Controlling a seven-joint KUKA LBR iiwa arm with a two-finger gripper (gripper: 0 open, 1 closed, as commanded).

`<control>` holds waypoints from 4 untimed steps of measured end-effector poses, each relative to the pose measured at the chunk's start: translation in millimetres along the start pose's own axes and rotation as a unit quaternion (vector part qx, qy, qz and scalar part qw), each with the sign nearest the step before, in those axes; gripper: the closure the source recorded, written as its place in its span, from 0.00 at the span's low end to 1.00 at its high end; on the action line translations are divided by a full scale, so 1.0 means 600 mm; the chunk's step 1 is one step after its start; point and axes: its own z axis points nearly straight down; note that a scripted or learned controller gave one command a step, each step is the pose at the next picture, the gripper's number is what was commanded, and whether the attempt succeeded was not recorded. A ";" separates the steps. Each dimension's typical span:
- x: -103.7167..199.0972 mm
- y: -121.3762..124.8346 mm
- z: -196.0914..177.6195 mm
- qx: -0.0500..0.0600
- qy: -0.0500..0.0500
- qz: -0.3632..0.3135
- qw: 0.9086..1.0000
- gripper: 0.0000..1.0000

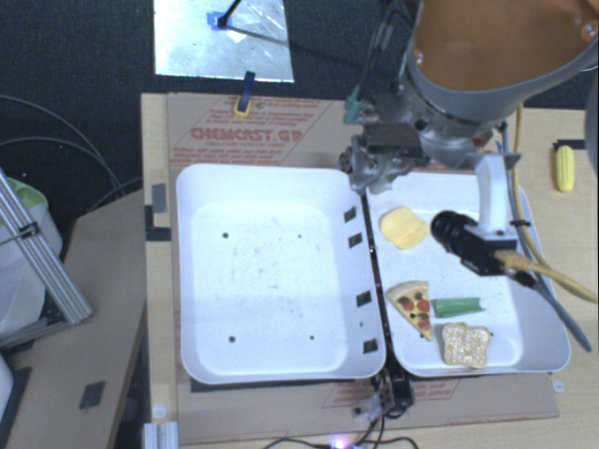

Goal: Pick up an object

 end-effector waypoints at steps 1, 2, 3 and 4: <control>0.000 0.001 -0.018 -0.001 0.000 -0.002 1.000 1.00; 0.101 0.001 0.171 0.008 -0.002 -0.001 1.000 1.00; 0.096 0.005 0.141 0.001 0.000 0.001 1.000 1.00; 0.018 -0.007 0.041 -0.001 0.000 0.004 1.000 1.00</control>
